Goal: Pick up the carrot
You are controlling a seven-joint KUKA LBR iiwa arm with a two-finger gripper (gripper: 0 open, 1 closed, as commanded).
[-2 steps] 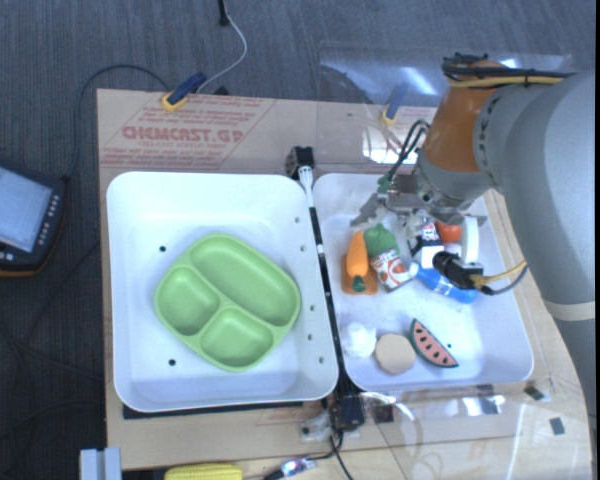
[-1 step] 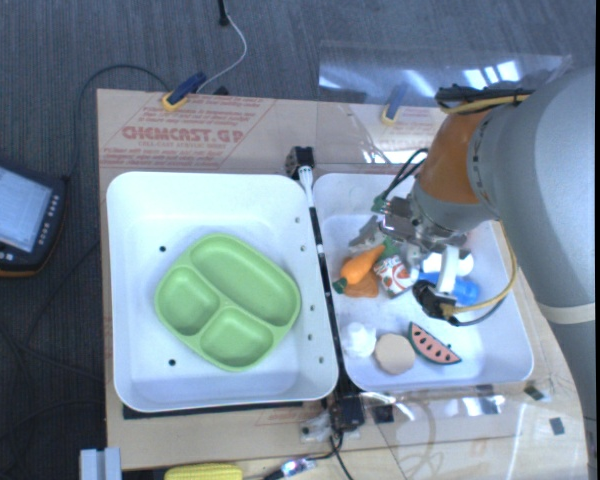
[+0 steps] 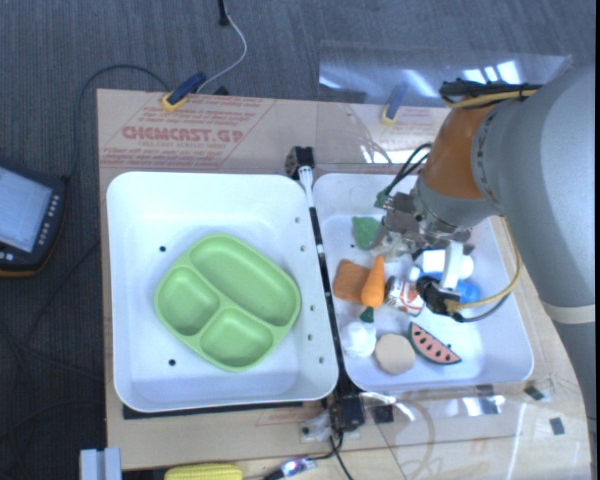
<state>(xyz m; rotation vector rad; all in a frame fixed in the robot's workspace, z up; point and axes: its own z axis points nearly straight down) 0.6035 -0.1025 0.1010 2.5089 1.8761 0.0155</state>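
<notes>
Near clutter: watermelon slice (image 3: 433,344) & tan round piece (image 3: 393,353) crowd right bin (image 3: 515,353), near side.
Carrot (image 3: 374,282): mid right bin, touching orange block (image 3: 349,280); you've little room.
Gripper (image 3: 417,268): just right of carrot; can't tell jaw state.
Left bin (image 3: 140,198): 1 green tray (image 3: 228,300).

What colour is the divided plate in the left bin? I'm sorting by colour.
Light green plate, seen in the camera view.

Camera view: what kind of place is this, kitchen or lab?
Most likely a robot lab test bench, not a kitchen. Two white bins sit on a board on grey carpet, the food is toys (carrot, watermelon slice), and a teach pendant lies on the floor beside cables.
</notes>
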